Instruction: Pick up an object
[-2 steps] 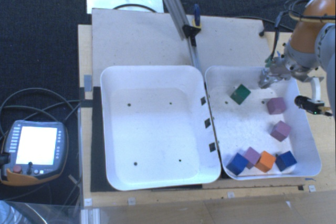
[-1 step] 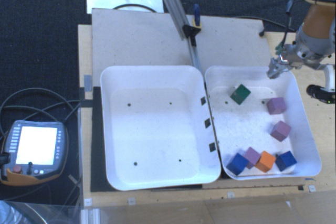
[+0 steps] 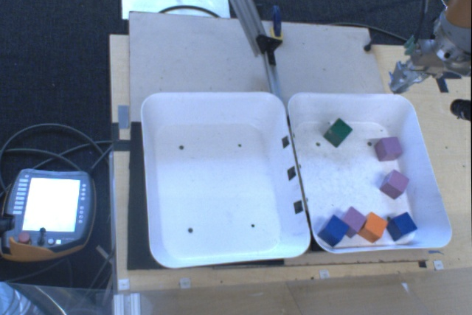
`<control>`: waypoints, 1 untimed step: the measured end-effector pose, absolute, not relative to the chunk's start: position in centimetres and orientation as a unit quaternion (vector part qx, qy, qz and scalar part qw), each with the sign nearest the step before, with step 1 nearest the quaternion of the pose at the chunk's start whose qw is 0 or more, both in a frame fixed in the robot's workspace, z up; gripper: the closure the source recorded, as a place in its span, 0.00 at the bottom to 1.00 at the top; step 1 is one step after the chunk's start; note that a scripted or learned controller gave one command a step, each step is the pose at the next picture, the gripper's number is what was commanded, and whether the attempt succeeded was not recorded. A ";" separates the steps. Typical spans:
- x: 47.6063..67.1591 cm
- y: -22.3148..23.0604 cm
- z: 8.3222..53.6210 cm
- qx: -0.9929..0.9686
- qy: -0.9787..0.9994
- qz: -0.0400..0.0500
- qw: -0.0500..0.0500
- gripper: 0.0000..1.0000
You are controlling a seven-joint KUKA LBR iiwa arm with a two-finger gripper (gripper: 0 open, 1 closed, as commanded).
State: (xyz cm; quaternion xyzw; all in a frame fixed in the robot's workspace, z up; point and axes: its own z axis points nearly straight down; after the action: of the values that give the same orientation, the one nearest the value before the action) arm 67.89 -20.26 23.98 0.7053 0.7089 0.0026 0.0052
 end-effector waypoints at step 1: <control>68.0 -20.3 24.8 0.705 0.709 0.001 0.002 1.00</control>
State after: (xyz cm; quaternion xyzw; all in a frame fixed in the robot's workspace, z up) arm 68.01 -20.27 24.77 0.7053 0.7089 0.0011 0.0023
